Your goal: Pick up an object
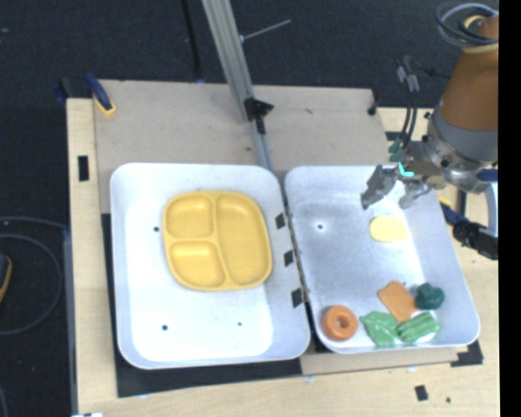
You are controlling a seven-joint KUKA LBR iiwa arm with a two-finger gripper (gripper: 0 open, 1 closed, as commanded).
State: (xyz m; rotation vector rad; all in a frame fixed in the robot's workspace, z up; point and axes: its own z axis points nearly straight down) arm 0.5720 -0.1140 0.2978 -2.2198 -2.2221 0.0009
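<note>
Gripper (391,190): 2 fingers spread, nothing between them. Pale yellow disc (388,228): lies flat just below the fingertips, apart from them.

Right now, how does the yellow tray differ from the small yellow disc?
The yellow tray lies in the left bin; the yellow disc lies in the right bin, just below the gripper. The tray is far larger. The tray has three compartments; the disc looks plain and flat. Both are yellow.
</note>
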